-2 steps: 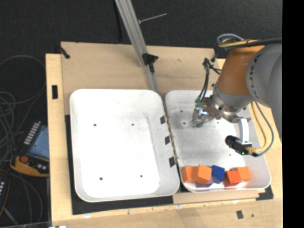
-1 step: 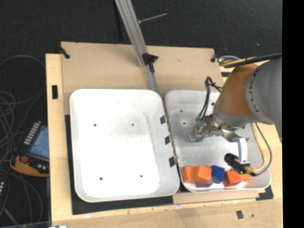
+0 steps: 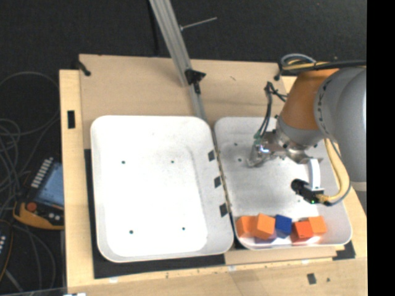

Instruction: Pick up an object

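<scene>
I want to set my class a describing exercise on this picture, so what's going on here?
A grey robot arm with an orange band reaches in over the right bin. Its gripper hangs low over that bin's bare upper part. A row of blocks lies along the bin's near edge: three orange blocks and one blue block. The gripper is apart from them, so nothing looks picked yet. The left bin sits alongside.

lab | plywood bench (image 3: 142,85) | loose cables (image 3: 18,134) | teach pendant (image 3: 43,196)
</scene>
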Available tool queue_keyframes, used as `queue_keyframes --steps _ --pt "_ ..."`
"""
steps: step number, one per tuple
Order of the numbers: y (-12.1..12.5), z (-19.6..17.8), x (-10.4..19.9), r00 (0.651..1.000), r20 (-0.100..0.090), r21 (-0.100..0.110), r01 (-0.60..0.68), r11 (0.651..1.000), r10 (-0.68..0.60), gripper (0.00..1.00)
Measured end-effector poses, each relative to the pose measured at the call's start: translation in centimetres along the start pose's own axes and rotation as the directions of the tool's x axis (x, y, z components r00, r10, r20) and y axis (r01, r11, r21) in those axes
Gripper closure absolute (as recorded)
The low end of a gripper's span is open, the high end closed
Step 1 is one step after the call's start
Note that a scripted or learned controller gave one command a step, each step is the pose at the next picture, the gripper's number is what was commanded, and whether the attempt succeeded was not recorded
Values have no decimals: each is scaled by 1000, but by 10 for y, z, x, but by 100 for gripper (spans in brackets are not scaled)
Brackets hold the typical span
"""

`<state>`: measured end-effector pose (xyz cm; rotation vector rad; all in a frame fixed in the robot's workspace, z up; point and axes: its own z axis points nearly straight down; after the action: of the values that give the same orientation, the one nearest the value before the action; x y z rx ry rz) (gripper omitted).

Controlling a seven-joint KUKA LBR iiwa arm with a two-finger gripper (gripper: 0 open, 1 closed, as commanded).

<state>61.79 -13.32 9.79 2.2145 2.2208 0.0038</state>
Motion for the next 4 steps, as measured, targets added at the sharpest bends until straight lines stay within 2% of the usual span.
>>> queue_keyframes --steps 1,2,3,4 --pt "-74 -1 -1 1000 -1 3 -6 1000 6 100" --pt "-72 0 0 1000 -2 2 -9 1000 9 0" --pt "-8 0 -23 1000 1 -2 1 1000 -1 0" --pt "-10 0 -23 1000 0 4 1 1000 -1 0"
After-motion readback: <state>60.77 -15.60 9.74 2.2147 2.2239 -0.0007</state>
